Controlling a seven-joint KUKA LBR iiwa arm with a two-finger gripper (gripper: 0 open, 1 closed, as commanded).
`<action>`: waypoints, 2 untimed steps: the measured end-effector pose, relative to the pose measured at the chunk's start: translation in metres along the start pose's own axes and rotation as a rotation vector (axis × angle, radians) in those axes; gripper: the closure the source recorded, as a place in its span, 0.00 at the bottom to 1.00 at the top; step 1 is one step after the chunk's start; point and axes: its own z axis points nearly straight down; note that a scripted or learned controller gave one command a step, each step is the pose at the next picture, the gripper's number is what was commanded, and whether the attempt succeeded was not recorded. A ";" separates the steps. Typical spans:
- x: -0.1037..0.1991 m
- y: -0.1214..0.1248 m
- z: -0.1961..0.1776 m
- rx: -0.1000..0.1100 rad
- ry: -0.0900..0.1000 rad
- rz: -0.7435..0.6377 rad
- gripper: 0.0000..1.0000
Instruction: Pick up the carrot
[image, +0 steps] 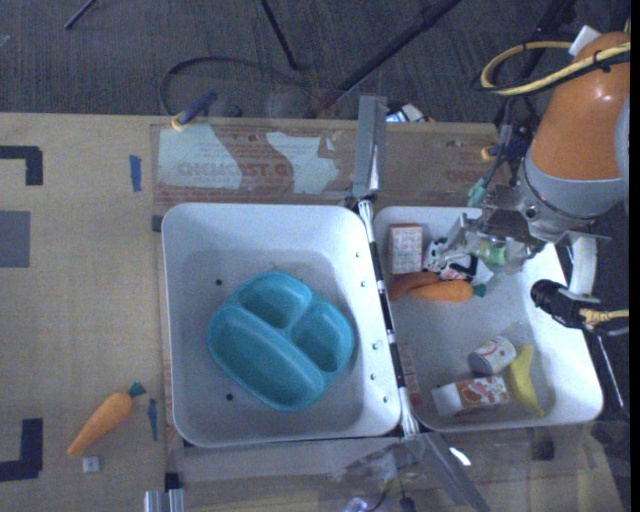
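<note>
An orange carrot lies in the right bin near its left wall, pointing left. My gripper hangs just above and slightly right of it, close to the carrot's thick end; whether it touches is unclear. A second carrot with a green top lies on the bench outside the bins, at the lower left.
Beside the gripper, a small red and white box stands in the right bin. A yellow banana, a small can and a juice carton lie at that bin's front. The left bin holds a blue divided plate.
</note>
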 end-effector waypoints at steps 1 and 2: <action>0.014 -0.007 0.094 0.001 0.001 -0.025 0.00; -0.071 -0.028 0.189 -0.006 0.002 -0.047 0.00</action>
